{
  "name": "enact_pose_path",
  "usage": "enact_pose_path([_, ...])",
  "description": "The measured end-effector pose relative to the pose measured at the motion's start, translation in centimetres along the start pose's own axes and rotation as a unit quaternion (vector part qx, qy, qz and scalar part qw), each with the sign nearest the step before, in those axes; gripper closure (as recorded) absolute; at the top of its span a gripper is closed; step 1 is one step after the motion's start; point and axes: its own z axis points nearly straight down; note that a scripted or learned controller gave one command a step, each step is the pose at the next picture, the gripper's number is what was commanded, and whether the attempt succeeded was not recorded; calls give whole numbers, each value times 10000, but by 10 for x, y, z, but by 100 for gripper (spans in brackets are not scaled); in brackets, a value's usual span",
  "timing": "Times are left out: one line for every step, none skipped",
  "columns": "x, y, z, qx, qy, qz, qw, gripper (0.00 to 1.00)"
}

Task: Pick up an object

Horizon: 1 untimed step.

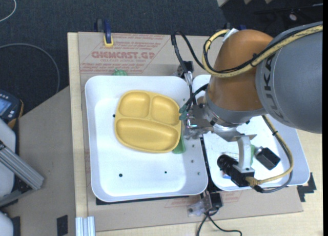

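Yellow three-compartment plastic plate (148, 121) lay in the left shallow white bin (102, 168) | gripper (188, 122) hung at plate's right edge | finger state: cannot tell

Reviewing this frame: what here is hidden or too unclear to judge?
- Gripper: the arm's orange band and wrist cover it from above in the camera view, so its state at the yellow divided plate's right rim is unreadable.
- Green object: just a sliver shows from under the plate's edge; its identity is unclear.
- Right bin: largely covered by the arm; a black item there is too small to identify.
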Motion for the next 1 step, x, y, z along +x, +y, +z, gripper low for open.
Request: enact_pose_path([13,2,-119,-37,-6,41,10000,100])
